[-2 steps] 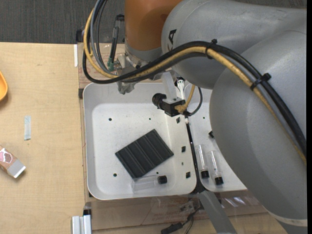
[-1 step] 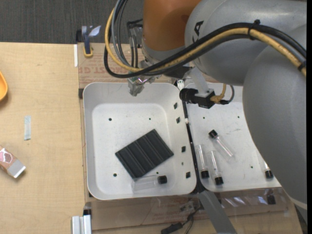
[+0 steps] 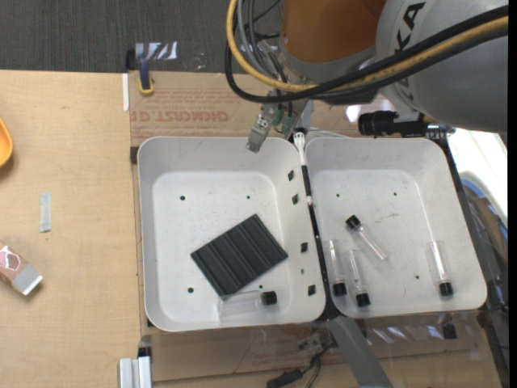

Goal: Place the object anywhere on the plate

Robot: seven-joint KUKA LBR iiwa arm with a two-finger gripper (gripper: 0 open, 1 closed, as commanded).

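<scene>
While arm (image 3: 388, 31) hangs overhead — black ridged plate (image 3: 239, 255) in left bin (image 3: 149, 217), clear tube (image 3: 246, 302) beside it

Left bin (image 3: 161, 217) lies mostly open (arm (image 3: 388, 31) overhangs the bins' far edge).

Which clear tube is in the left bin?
The black-capped tube below the dark ribbed plate; the other four lie in the right bin.

Grey arm (image 3: 452, 47), orange band (image 3: 331, 14), black and yellow cables (image 3: 242, 47)
</scene>
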